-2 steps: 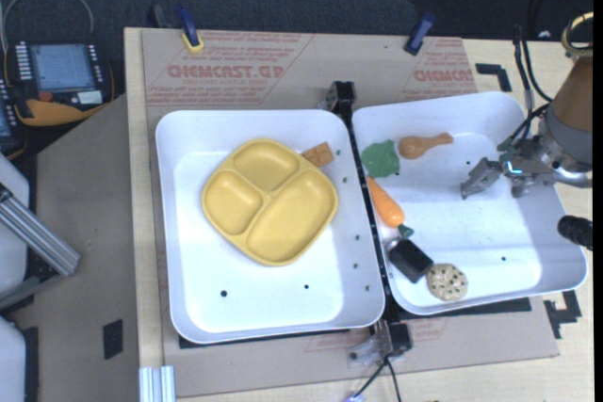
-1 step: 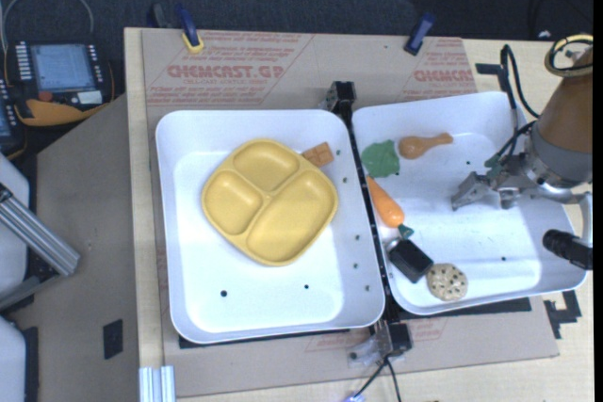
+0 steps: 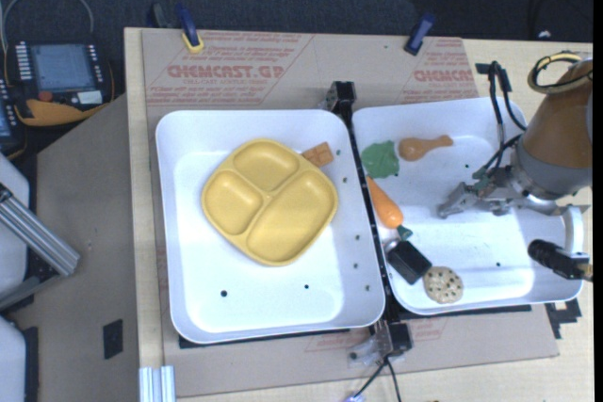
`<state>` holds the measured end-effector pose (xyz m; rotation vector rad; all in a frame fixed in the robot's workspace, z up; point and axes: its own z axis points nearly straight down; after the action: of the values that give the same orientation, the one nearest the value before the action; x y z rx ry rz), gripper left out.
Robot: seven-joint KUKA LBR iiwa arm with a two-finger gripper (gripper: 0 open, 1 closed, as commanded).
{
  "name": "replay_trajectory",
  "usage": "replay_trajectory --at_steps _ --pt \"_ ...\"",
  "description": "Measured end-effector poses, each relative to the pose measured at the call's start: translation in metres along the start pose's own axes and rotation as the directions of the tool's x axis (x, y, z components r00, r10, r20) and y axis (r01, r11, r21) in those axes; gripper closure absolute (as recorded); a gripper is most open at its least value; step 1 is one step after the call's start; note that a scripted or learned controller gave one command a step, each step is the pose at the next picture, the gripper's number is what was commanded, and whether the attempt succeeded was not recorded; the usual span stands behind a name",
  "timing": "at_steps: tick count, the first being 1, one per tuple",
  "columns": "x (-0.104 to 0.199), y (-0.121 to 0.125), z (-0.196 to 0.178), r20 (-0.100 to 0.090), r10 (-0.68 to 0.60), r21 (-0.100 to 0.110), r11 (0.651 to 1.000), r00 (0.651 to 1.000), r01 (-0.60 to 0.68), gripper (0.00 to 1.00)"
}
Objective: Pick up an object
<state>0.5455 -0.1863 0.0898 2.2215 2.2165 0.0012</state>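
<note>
Round speckled cookie (image 3: pixel 443 284) and the small black rectangular block (image 3: pixel 408 261) beside it sit at the near edge of the right white bin (image 3: pixel 471 122), and we count them among our candidates. Along that bin's left wall lies an orange carrot-shaped toy (image 3: pixel 384 204), with a green leafy piece (image 3: pixel 381 159) above it and a tan drumstick-shaped toy (image 3: pixel 424 146) toward the far side. The left white bin (image 3: pixel 188 278) carries a yellow three-compartment plate (image 3: pixel 270 200), with a small orange-brown block (image 3: pixel 318 154) touching its far rim.

Our metal two-finger gripper (image 3: pixel 450 205) hangs over bare floor in the right bin, well apart from every object; we cannot tell how its fingers stand, and nothing shows between them.

We see two risks. Descending where it hangs would, we judge, close on nothing. Reaching for the carrot, the block or the cookie puts the fingers close to the bin wall, where they could strike the rim or nudge the piece away.
</note>
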Motion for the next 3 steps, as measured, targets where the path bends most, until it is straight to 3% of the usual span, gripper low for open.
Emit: replay_trajectory --at_steps 1,2,3 --pt "0.003 0.006 -0.017 -0.003 -0.004 -0.016 1.000 1.000 0.004 1.00" --pt "0.006 0.008 -0.058 -0.001 -0.003 0.001 1.000 1.000 0.003 1.00" --pt "0.012 0.017 -0.108 0.001 -0.005 -0.004 1.000 1.000 0.005 1.00"
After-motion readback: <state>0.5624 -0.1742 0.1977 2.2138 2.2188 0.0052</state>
